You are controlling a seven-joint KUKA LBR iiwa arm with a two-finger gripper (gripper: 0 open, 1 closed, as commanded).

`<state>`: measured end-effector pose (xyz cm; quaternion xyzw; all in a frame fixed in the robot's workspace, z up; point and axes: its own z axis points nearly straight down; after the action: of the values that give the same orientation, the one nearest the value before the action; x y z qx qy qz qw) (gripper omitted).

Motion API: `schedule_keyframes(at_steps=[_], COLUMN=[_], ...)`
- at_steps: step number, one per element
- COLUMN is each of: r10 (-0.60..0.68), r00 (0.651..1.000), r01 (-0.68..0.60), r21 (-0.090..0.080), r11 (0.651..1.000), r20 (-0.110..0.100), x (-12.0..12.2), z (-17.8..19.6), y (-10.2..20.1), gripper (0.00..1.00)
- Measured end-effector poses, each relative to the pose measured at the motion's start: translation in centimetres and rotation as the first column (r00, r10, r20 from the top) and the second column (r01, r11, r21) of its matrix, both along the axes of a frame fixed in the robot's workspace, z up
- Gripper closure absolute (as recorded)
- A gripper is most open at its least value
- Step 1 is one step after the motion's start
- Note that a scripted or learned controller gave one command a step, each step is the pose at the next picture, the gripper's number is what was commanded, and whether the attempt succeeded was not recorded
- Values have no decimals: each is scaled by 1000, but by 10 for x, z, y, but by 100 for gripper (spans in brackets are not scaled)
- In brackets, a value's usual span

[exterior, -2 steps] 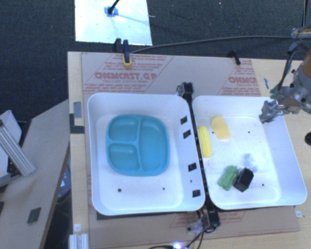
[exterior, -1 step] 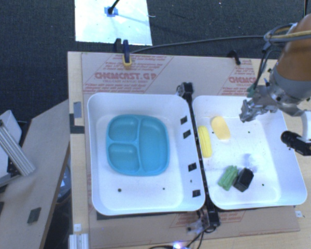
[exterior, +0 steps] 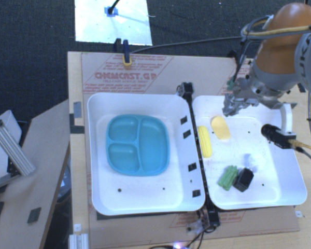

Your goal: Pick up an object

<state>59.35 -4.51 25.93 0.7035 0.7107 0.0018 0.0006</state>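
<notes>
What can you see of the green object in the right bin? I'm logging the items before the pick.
The green object is small and blocky with ridged sides, plastic by its look. It lies flat and slanted on the floor of the right bin, near the front. Its right end touches or nearly touches a small black object. The claw is far from it.

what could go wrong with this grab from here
1. The gripper hangs just above the upper end of the yellow piece, not over its middle, so a descent here may clip the end and slide it away.
2. The corn lies close beside it along the right bin's inner wall, so a push could jam one against the other.
</notes>
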Motion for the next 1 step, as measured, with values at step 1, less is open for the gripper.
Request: schedule_keyframes(at_steps=[1], r10=[0], r00=[1000], r01=[0], r21=[0], r11=[1000], r20=[-2], x=[20], z=[-13], y=[54], gripper=[100])
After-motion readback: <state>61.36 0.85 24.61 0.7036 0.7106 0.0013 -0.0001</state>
